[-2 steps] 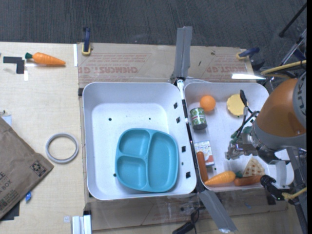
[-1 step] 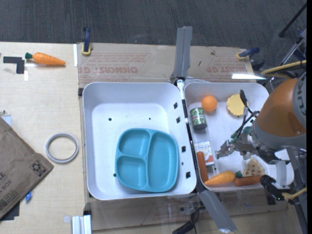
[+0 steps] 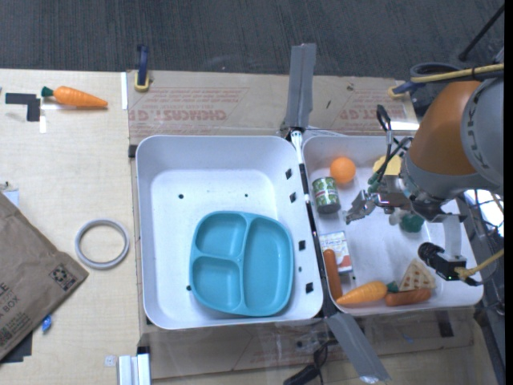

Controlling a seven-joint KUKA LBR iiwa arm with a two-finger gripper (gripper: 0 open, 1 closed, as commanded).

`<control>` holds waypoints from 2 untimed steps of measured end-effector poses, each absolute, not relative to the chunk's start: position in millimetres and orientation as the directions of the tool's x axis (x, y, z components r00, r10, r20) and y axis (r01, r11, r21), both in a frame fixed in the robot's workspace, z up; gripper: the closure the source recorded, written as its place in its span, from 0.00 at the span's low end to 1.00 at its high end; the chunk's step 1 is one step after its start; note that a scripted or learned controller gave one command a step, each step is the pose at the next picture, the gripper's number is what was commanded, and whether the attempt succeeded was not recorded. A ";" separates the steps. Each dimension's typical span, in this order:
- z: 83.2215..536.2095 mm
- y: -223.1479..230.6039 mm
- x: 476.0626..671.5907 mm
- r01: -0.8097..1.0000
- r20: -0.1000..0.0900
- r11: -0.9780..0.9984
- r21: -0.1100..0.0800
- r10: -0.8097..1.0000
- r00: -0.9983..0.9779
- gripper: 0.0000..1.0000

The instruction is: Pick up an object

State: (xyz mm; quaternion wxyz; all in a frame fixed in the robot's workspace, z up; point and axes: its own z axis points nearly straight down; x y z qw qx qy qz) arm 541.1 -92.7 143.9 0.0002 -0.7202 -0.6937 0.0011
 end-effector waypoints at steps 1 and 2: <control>91.2 -119.7 559.9 0.999 -0.002 -0.053 -0.002 0.999 0.053 0.00; 91.4 -129.0 572.3 0.990 -0.002 -0.139 -0.001 0.990 0.139 0.00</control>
